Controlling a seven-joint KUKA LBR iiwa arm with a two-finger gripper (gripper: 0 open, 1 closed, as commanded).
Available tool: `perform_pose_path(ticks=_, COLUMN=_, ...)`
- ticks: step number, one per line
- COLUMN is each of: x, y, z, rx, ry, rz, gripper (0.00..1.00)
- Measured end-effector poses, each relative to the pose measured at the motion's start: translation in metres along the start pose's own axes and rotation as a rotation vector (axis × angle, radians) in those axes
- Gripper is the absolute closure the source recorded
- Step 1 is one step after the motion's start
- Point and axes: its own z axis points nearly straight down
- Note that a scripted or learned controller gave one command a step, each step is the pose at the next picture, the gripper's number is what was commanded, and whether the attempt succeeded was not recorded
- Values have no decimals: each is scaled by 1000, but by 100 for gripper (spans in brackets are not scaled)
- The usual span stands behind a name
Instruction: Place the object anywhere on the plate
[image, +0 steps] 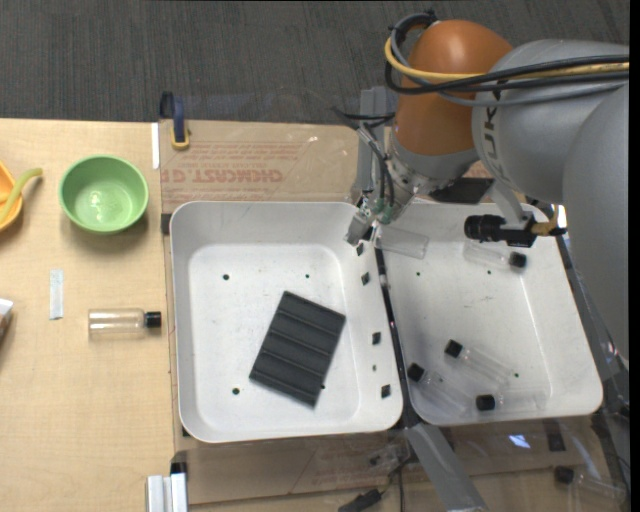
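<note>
Clear vials (478, 360) hard to make out in right bin (560, 330), hand (362, 228) grip unreadable, dark plate (297, 348) left.

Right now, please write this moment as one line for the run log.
gripper: above the divide between bins, holding nothing visible | dark ribbed plate: left bin, bare | clear vials: right bin

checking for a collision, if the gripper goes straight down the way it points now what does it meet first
Probably the raised rim where the two white bins meet: the gripper points down over that edge. Depth is unclear, so it could instead land just inside the left bin.
</note>
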Motion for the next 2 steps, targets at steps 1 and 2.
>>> perform_pose_path(ticks=1, x=0, y=0, z=0, rx=0, ry=0, rz=0, gripper=0)
perform_pose_path(ticks=2, x=3, y=-13, z=-124, rx=-2, ry=-2, rz=-430, gripper=0)
